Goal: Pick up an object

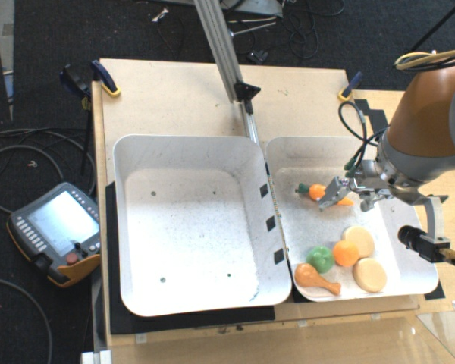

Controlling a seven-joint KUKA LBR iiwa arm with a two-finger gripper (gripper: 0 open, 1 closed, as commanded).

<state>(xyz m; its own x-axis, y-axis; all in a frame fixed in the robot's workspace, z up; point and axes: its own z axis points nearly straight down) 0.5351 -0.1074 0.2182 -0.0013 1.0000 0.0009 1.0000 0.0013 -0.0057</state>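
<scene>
Two white bins sit on the bench. From the right, the arm [428, 120] bends low, its gripper [340, 194] spread a little, maybe touching the small orange carrot [316, 192] in the right bin [288, 158].

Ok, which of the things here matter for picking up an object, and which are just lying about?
For the job:
gripper
small orange carrot-like toy at its fingertips
green toy
orange ball
two pale round pieces
tan drumstick-shaped toy
right bin

Lying about:
left bin
teach pendant
orange clamps
floor cables
</scene>
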